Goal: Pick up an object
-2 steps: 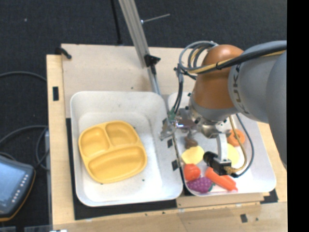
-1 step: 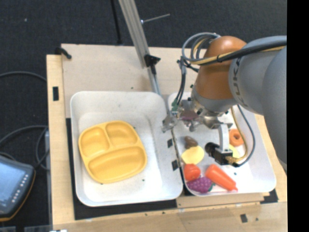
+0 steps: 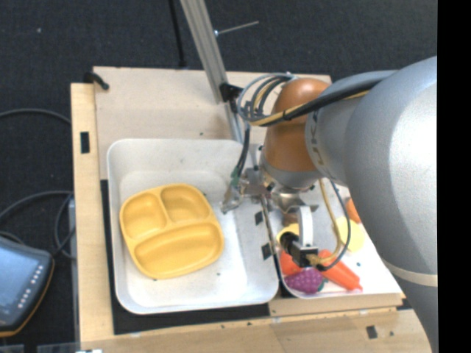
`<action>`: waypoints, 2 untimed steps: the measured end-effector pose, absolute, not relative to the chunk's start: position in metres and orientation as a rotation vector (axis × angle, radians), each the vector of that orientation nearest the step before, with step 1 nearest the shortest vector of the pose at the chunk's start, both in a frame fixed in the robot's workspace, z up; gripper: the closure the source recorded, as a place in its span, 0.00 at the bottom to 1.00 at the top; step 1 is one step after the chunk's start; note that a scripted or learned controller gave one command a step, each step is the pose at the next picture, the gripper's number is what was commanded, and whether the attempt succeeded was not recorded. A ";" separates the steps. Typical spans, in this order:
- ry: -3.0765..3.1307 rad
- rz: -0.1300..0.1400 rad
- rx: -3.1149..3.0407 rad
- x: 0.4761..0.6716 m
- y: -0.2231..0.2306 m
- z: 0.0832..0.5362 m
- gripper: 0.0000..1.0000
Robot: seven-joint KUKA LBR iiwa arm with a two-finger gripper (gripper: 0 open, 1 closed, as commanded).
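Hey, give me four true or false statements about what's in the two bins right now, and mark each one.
1. The yellow divided plate lies in the left bin. True.
2. The plate has three compartments. True.
3. The purple grapes sit on the plate. False: they lie in the right bin, beside the orange carrot.
4. The arm reaches in from the view's left. False: it comes from the right.

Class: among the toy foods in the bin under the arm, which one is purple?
The bunch of grapes, lowest in the view. The carrot beside it is orange, and another piece is yellow.
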State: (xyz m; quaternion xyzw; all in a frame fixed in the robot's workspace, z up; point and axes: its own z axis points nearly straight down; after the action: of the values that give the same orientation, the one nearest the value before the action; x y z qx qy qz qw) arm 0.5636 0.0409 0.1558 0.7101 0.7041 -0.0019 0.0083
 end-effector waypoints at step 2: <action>2.180 -0.013 2.218 0.558 0.046 0.146 0.00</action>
State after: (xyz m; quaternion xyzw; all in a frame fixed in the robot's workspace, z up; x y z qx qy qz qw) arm 0.5583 0.0456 0.1458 0.7132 0.7008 -0.0041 0.0159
